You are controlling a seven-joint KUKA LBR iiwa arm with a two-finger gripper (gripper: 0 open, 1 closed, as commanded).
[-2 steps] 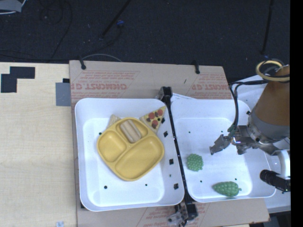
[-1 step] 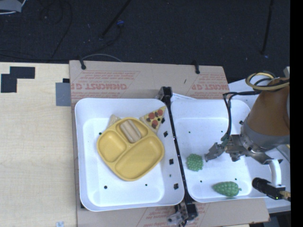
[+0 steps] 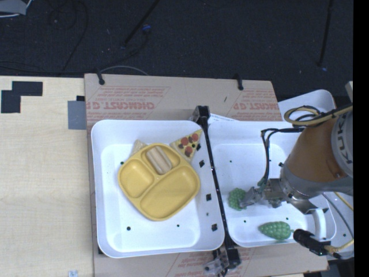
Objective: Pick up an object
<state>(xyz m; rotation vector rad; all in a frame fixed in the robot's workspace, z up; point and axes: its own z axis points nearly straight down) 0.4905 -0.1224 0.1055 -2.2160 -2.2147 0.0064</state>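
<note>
Green broccoli toy (image 3: 236, 198), lower middle of frame, touching gripper (image 3: 249, 199). Probably light, bumpy, somewhat slippery plastic; best pinched across the head. Jaw state impossible to tell.

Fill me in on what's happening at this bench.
The arm has reached into the right bin, with its end effector down beside a green broccoli-like piece. A second green bumpy item lies nearer the front. The left bin holds a yellow divided plate and a pizza slice.

Dark floor (image 3: 190, 27) strewn with what look like cables beyond the pale wooden bench (image 3: 40, 178).
</note>
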